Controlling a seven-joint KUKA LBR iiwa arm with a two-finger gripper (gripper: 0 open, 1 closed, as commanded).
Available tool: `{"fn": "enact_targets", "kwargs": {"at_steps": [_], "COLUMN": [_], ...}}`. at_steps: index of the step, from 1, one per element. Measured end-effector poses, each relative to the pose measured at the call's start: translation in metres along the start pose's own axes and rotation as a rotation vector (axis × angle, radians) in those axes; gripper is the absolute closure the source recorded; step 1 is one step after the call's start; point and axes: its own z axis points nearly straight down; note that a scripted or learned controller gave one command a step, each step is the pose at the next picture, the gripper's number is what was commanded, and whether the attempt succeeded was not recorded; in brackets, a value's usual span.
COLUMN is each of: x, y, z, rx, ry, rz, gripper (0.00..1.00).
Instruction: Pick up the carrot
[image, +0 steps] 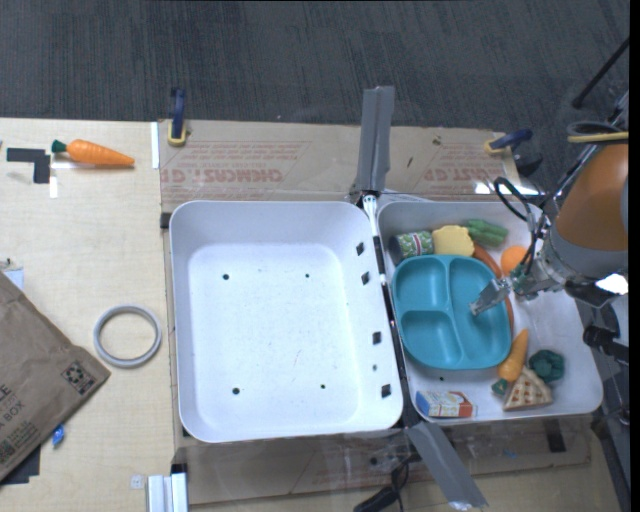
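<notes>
Hovering over the teal plastic divided plate (445, 345), the metal two-finger gripper (490, 298), grip state unclear, sits left of the orange carrot (514, 354)

Blue plate (440, 345) (divided), tape ring (127, 334).

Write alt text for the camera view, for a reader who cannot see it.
The gripper hangs over a blue divided plate in the right white bin, among toy foods including a carrot by the plate's right edge. A second carrot lies on the bench, far left.
</notes>
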Motion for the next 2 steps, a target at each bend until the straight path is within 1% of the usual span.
{"fn": "enact_targets", "kwargs": {"at_steps": [1,2], "x": [-0.0001,-0.002], "y": [0.0605,0.0579], "z": [0.0019,-0.0058], "rx": [0.006,0.013], "ry": [0.0,-0.005], "rz": [0.592,0.591], "gripper": [0.0,1.0]}}
